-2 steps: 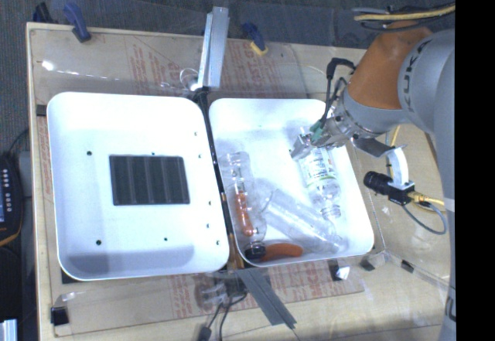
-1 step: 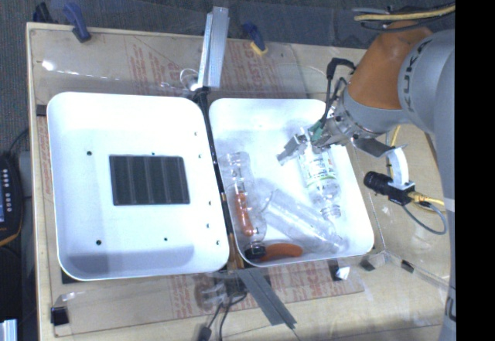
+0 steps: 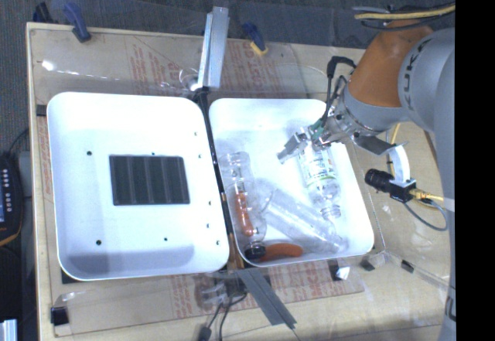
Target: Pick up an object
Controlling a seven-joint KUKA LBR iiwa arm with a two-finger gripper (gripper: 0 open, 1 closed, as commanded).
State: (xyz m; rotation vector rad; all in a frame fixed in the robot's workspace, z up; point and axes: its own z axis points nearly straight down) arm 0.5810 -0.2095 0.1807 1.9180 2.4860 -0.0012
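Note:
The right bin (image 3: pixel 352 200) holds several clear plastic bottles. One bottle with a white label (image 3: pixel 320 175) lies along the bin's right side, its top end toward the back. My gripper (image 3: pixel 308 140) hangs over that top end, at the back right of the bin; the view does not show anything held in it. A second clear bottle with reddish content (image 3: pixel 240 194) lies along the left wall. A third clear bottle (image 3: pixel 303 225) lies slanted across the front. An orange object (image 3: pixel 283 251) rests at the front wall beside a dark round piece (image 3: pixel 255 252).
The left bin (image 3: pixel 77 146) holds a flat black ridged rectangle (image 3: pixel 149 179) near its middle. A metal bar (image 3: pixel 213 46) stands behind the divide between the bins. Blue clamps (image 3: pixel 77 22) sit on the bench's back edge.

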